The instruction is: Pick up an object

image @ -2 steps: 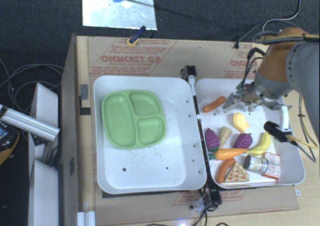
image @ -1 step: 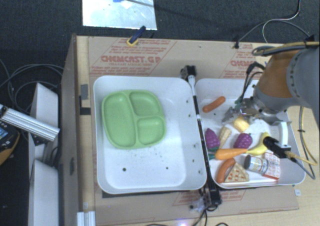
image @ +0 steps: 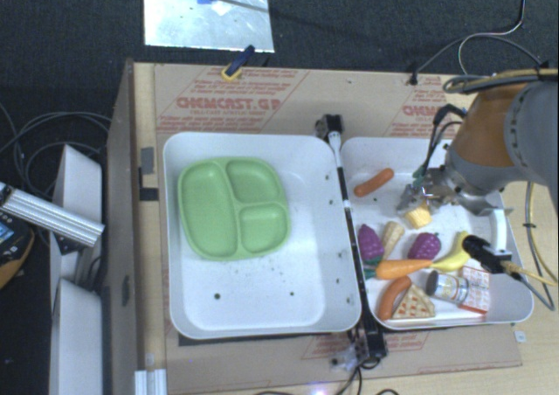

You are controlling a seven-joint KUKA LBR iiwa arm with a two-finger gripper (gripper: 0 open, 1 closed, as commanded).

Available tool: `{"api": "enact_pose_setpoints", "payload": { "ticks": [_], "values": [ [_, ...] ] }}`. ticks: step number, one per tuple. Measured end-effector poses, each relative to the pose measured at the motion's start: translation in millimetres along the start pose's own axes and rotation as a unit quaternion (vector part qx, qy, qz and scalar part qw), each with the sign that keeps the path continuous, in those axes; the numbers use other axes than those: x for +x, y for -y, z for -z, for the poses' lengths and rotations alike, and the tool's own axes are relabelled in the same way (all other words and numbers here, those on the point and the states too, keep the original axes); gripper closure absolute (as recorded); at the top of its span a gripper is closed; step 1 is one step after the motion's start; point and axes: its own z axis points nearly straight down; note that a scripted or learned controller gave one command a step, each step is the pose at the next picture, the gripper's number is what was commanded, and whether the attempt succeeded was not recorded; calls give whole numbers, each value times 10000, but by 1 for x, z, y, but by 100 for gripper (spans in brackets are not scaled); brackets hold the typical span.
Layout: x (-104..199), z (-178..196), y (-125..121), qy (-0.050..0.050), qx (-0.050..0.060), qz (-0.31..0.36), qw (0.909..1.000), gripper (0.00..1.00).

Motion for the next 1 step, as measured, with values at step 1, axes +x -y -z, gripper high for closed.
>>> {"api": "enact_pose_setpoints", "payload": {
  "ticks": [1],
  "values": [
    [85, 90, 46, -4, -2, 3, 10000, 100]
  ]
}}
